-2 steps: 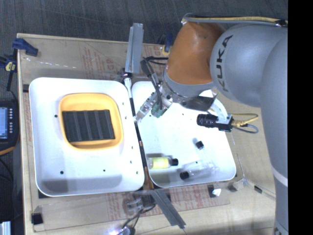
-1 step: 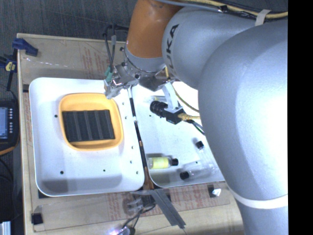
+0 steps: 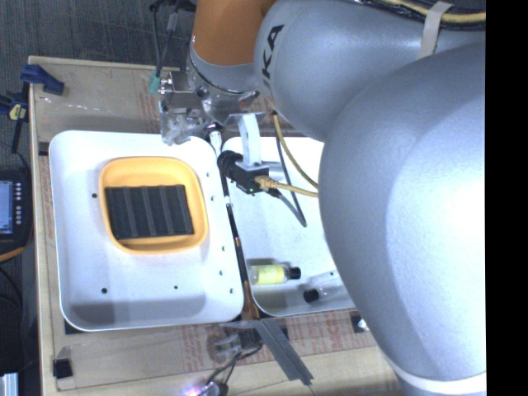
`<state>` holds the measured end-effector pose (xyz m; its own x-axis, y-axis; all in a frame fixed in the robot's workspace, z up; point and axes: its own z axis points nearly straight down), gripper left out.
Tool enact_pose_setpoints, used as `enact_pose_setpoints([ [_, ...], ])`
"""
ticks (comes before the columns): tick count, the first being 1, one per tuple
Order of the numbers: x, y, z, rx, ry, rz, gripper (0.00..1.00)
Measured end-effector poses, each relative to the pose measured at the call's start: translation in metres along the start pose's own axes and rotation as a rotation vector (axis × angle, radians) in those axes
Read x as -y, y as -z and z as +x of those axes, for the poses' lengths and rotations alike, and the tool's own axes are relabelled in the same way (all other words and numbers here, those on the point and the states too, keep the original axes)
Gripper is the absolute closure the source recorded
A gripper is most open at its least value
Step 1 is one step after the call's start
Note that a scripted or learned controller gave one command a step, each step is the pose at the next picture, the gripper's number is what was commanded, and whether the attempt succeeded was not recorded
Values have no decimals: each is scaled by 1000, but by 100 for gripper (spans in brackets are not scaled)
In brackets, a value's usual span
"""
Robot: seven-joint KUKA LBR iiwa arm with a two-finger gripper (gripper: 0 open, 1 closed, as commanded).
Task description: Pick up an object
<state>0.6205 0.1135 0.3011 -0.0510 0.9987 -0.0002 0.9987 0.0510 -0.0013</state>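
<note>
In the camera view, the gripper (image 3: 183,120) is hanging over the far edge of the left bin (image 3: 74,246); I cannot tell how it is set, and nothing is showing in its grasp, so picking is looking not yet done. The left bin is holding a yellow tray (image 3: 153,203). The right bin (image 3: 276,308) is holding a small bottle (image 3: 272,274) near its front edge.

A robotics lab or test bench. A large grey industrial arm (image 3: 396,180) with an orange band reaches over a plywood bench (image 3: 107,81) bearing two shallow white bins (image 3: 74,287). Loose cables (image 3: 289,190) trail beside the bins, and a small lit screen (image 3: 12,207) sits left of the bench.
</note>
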Motion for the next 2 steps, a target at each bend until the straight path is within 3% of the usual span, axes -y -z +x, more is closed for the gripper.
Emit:
enact_pose_setpoints([
  [1, 42, 64, -9, 0, -413, 1, 100],
  [2, 16, 111, -92, -1, -893, 1, 100],
])
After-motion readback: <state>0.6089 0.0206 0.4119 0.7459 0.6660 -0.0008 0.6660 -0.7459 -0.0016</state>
